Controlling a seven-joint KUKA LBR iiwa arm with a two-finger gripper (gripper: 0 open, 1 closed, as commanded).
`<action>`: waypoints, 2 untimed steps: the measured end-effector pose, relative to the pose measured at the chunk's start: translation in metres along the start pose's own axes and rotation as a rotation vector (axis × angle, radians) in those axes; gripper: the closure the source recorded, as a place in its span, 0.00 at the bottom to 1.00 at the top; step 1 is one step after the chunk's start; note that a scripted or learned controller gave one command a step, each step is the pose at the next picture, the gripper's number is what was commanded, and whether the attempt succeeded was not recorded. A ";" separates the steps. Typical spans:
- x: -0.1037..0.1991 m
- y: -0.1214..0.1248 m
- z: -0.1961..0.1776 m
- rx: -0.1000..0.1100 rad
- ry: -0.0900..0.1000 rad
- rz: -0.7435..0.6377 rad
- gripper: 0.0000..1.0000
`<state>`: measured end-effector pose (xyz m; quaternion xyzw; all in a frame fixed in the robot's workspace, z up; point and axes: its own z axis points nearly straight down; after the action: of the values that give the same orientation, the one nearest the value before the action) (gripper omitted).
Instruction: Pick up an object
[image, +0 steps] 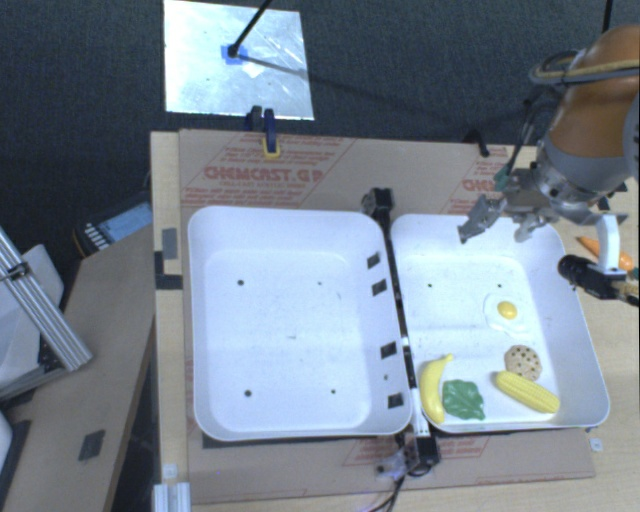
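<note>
Two shallow white bins sit side by side on a cardboard-covered bench (300, 165). The left bin (215, 300) shows a bare floor with a few small dark dots. The right bin (440, 290) holds five toy food items, all gathered in its near right part: a fried egg (505, 311) lying flat toward the right wall; a round cookie (522, 361) just nearer than the egg; a corn cob (527, 392) lying aslant, just beside the cookie on its near side; a banana (432, 388) standing roughly lengthwise near the dividing wall; a green leafy piece (463, 399) touching the banana's right side, its exact kind hard to make out.

One gripper (498, 224) hangs over the far right corner of the right bin, its two grey fingers spread apart, nothing between them. It is well apart from every food item. The arm (592, 120) above it is cut off by the top and right edges of the view. A dark fitting (585, 275) at the bin's right rim is too indistinct to identify.
</note>
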<state>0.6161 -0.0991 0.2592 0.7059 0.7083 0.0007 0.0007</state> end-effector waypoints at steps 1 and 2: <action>0.090 -0.049 -0.084 -0.006 0.004 -0.010 0.00; 0.143 -0.055 0.066 0.016 0.002 -0.006 0.00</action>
<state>0.5605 0.0435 0.1932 0.7038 0.7104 -0.0044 -0.0057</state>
